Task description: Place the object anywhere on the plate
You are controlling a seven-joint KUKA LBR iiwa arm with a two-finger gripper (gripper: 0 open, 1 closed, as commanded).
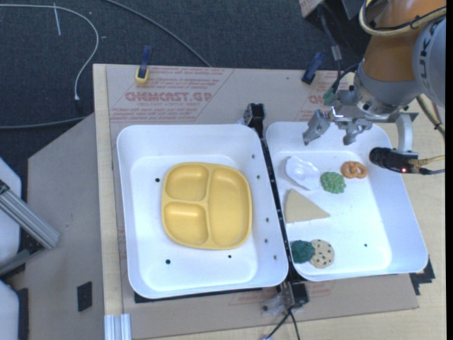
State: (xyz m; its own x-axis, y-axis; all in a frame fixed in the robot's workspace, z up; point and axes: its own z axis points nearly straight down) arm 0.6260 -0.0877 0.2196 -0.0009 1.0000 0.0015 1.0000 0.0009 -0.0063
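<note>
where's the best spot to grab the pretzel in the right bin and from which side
Probably straight down from above, fingers closing across the outer edges of the pretzel. It lies flat in the right bin, small and rounded, with bare floor on its right and lower sides. The green broccoli piece sits close on its left, so set the fingers front to back. The gripper hangs open near the bin's far edge.

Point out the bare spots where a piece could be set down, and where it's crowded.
The yellow plate has three bare compartments. The left bin has bare floor all round the plate. In the right bin, the floor right of the cookie and wedge is bare. It is crowded near the gripper: white piece, green piece and pretzel sit close together.
</note>
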